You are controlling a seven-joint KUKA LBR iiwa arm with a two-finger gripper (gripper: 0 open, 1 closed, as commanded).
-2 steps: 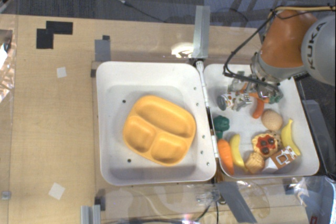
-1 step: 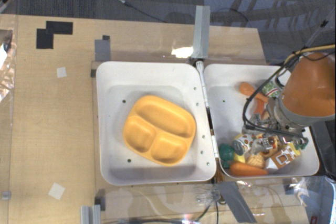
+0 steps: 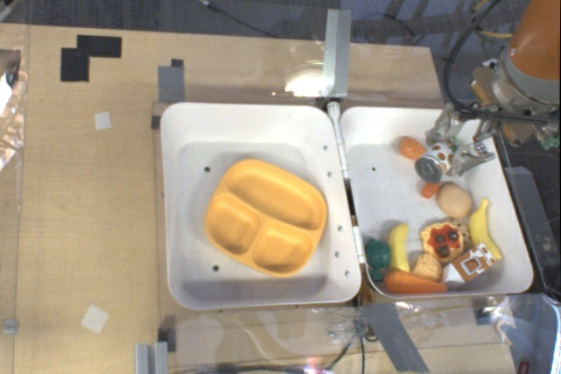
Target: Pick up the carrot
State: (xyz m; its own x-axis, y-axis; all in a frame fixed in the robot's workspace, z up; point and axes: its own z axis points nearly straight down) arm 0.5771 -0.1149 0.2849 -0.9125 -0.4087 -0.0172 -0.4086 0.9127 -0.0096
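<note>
Orange carrot [image 3: 412, 282] lies flat at 6 o'clock edge of right bin [image 3: 519, 276], touching green toy [image 3: 378, 256] | pincer [image 3: 459, 146] up at 1 o'clock over a can [image 3: 430, 165], fingers spread, nothing held | nxt: travel to 6, align across carrot's width, avoid banana [image 3: 399, 246] & cracker [image 3: 427, 265].

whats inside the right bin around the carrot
The carrot lies along the near wall of the right bin, beside a green toy, a banana and a pizza slice. What lies beneath these toys is hidden.
</note>
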